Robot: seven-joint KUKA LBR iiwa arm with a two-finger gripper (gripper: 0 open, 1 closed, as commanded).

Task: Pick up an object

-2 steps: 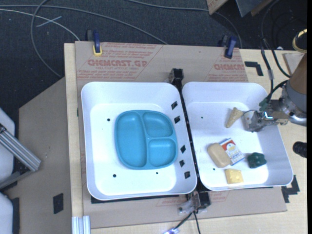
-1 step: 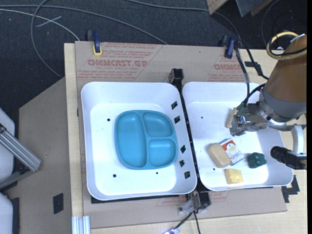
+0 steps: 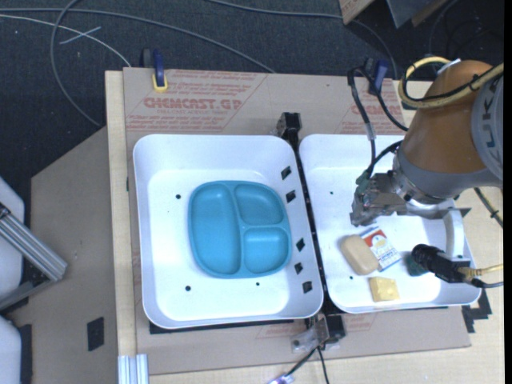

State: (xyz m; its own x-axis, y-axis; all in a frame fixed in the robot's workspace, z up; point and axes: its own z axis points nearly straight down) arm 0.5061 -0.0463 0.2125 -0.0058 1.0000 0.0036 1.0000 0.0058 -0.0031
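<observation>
The tan lump (image 3: 360, 255), the printed packet (image 3: 381, 245) and the yellow block (image 3: 385, 288) lie on the floor of the right bin (image 3: 332, 170), toward its near edge. The gripper (image 3: 370, 204) sits just beyond the packet; whether it is released or clenched cannot be told, and nothing can be seen in its grasp. Judgement: the pick is not yet done; the blue plate (image 3: 238, 228) occupies the left bin (image 3: 160, 174).

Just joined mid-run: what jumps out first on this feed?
A big blue divided plate sits in the middle of the left bin. The orange-banded arm reaches over the right bin, its gripper close to a tan block, a small printed packet and a yellow square.
</observation>
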